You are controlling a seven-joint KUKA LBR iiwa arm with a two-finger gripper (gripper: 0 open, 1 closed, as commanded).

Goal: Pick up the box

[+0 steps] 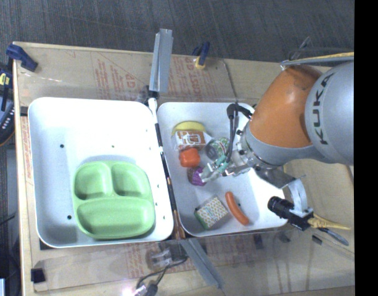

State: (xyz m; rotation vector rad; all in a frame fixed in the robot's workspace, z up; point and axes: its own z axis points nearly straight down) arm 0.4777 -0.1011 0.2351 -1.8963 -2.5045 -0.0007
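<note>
A small box (pixel 212 211) with a green and tan checked pattern lies near the front wall of the right bin (pixel 262 221). The gripper (pixel 213 166) hangs in the middle of that bin, above and behind the box and clear of it. Its tip is close to a purple toy (pixel 197 176) and a round greenish can (pixel 217 147). The grey and orange arm (pixel 287 119) covers the bin's right part.
Also in the right bin are a red sausage (pixel 238 208) beside the box, an orange-red piece (pixel 189 158), a white and brown carton (pixel 190 139) and a yellow item (pixel 189 127). The left bin (pixel 47 122) holds a green divided tray (pixel 113 199).
</note>
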